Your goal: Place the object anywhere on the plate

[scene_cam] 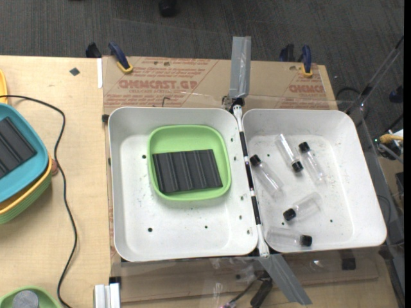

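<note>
Wooden bench under two white bins, grey carpet beyond

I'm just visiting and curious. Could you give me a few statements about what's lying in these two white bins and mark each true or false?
1. A green square plate sits in the left white bin. True.
2. A dark ribbed mat lies on that plate. True.
3. The clear plastic vials with black caps lie on the plate. False: they lie in the right white bin.
4. The vials stand upright. False: they lie on their sides.
</note>
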`<state>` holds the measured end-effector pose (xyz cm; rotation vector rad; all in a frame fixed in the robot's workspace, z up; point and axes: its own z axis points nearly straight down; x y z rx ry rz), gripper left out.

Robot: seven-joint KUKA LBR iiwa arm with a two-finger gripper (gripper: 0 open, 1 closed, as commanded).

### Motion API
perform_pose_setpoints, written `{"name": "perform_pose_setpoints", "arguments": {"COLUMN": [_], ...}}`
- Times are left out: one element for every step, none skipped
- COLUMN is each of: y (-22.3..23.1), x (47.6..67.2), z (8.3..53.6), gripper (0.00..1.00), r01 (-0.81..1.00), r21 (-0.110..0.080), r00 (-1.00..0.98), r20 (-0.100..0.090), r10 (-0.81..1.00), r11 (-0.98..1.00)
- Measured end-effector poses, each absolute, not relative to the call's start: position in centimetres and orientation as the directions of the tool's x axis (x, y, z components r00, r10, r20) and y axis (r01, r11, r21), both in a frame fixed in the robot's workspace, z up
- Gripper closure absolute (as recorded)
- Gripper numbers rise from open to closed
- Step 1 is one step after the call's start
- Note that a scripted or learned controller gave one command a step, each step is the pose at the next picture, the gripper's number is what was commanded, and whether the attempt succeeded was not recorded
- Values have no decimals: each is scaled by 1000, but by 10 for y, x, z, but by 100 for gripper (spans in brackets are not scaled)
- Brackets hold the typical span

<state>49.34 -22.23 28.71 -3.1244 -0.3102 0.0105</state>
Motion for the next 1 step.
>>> {"name": "perform_pose_setpoints", "arguments": {"y": [-222], "x": [481], "z": [271], "gripper": [0], "r01": [197], "r21": [-2], "r00": [980], "r20": [-6], "r10": [197], "r11": [-980]}}
